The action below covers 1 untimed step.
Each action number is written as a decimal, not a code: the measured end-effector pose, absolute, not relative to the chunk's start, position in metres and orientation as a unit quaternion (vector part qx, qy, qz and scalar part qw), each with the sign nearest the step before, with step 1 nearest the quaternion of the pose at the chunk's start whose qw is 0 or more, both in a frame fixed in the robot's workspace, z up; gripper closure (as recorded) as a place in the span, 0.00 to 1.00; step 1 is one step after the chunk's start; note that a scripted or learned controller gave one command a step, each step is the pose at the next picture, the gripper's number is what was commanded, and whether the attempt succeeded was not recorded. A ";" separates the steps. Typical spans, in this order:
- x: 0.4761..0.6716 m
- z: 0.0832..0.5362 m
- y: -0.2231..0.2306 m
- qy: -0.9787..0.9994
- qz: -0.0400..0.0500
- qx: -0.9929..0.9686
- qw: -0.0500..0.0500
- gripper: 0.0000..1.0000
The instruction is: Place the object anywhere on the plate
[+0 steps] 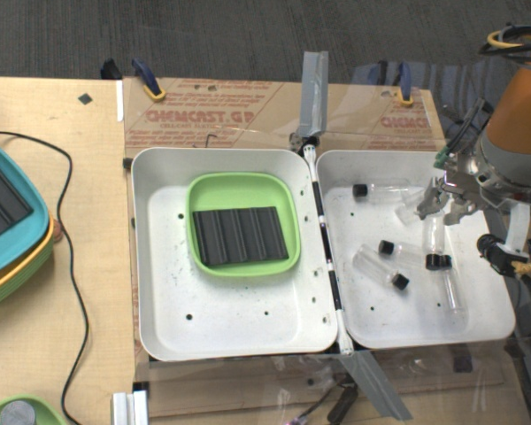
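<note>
With the gripper point(442, 200) hovering over the right bin point(407, 321), finger state unclear, it should center on one clear tube point(435, 242) before carrying it to the green plate point(243, 189).

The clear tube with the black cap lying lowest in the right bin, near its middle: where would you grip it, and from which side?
Grip the clear tube mid-body, coming straight down with fingers across its width. It lies flat and diagonal on the right bin floor, cap at its lower-right end, and neighbouring tubes lie apart from it.
</note>
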<state>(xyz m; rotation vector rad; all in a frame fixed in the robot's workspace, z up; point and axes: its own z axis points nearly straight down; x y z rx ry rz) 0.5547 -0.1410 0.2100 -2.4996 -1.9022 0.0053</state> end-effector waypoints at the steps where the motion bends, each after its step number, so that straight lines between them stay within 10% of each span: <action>1: 0.555 0.210 -0.141 -0.606 0.002 -0.796 0.000 0.00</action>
